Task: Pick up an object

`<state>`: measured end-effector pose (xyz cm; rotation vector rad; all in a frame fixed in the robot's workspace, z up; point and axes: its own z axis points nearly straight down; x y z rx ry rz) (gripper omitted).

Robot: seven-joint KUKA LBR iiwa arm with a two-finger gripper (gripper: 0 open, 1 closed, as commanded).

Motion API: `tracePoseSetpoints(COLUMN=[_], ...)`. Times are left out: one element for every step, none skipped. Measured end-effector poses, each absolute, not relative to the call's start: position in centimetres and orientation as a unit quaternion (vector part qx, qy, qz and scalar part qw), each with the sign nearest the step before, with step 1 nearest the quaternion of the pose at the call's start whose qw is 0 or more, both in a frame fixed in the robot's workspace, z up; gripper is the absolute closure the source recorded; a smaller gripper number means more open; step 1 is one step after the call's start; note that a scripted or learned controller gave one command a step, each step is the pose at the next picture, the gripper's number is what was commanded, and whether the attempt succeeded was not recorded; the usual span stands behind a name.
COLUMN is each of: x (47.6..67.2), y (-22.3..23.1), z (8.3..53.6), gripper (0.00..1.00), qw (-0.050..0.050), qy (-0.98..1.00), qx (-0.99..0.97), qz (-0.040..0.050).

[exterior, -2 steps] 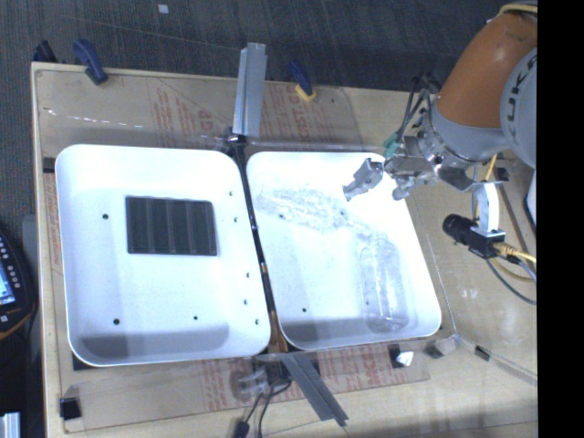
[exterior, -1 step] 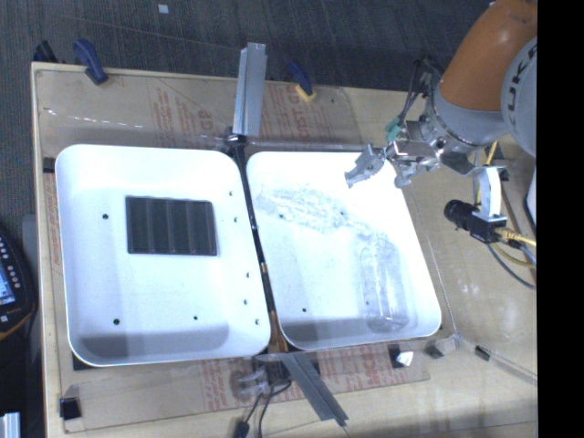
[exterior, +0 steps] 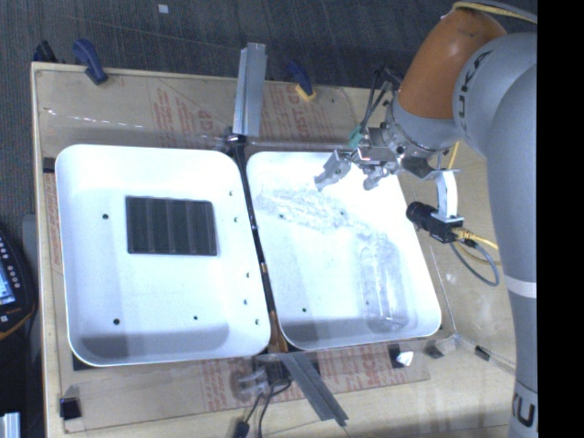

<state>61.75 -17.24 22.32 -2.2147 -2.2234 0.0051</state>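
Observation:
A clear plastic bottle (exterior: 381, 279) lies lengthwise near the right wall of the right bin (exterior: 301, 327). A clear crumpled plastic piece (exterior: 297, 206) rests in that bin's upper left part. A dark grey ridged rectangular block (exterior: 172, 225) lies flat in the left bin (exterior: 82, 272). My gripper (exterior: 349, 178) hangs over the back edge of the right bin, above and to the right of the crumpled piece. It is open, with nothing between its spread fingers (exterior: 326, 175).
A metal divider bar (exterior: 249, 89) rises at the back between the bins. Blue clamps (exterior: 89, 62) hold the board's far edge. A black cable fitting (exterior: 432, 220) and a yellow wire hang off the arm beside the right bin's right wall.

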Motion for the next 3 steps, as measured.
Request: tracePoseSetpoints(x=[61.8,63.3,63.5], y=[-17.2,-17.2,-17.4], z=[23.3,12.2,12.9], gripper=[1.00,1.00,0.00], qw=[0.002,-0.005,-0.010], qy=[-0.710,-0.680,-0.680], qx=[-0.704,-0.733,-0.733], qz=[0.0019,-0.0035,-0.0054])
